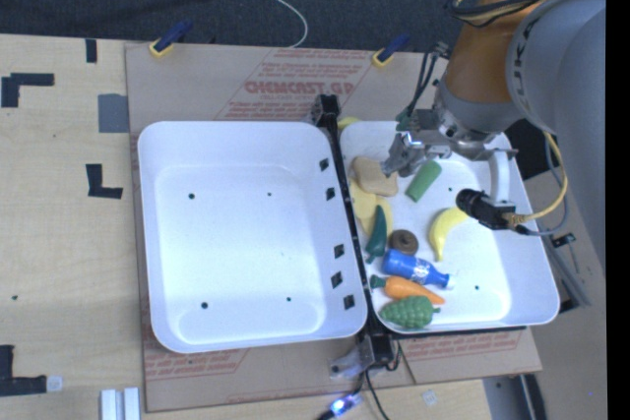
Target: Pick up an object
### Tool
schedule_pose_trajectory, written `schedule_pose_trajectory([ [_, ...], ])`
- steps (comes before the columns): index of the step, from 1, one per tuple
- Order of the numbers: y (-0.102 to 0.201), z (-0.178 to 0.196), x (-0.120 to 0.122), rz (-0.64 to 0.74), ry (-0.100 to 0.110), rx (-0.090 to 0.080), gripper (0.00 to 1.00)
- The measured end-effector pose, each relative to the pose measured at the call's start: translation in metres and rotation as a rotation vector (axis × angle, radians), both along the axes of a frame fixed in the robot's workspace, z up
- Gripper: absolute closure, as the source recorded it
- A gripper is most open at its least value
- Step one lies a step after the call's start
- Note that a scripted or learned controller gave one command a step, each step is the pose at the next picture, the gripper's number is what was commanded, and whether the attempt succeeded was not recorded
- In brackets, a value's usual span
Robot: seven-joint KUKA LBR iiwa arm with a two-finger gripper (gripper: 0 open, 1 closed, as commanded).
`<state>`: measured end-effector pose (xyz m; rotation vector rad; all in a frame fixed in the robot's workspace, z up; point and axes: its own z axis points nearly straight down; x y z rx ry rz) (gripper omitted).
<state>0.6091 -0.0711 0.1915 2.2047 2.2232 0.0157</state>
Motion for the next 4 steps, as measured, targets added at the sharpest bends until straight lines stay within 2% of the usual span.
schedule_pose_trajectory([
  [1,0.054,0.101,0.048,0.0,0.0,0.0,1.0],
  [2,0.062,0.054,-0.014,-0.008,0.024,0.001,1.0],
  [3,0.083,0.044,0.053,-0.004,0.013,0.0,1.0],
  [4,0.161,0.073,0.056,0.001,0.013,0.003,1.0],
])
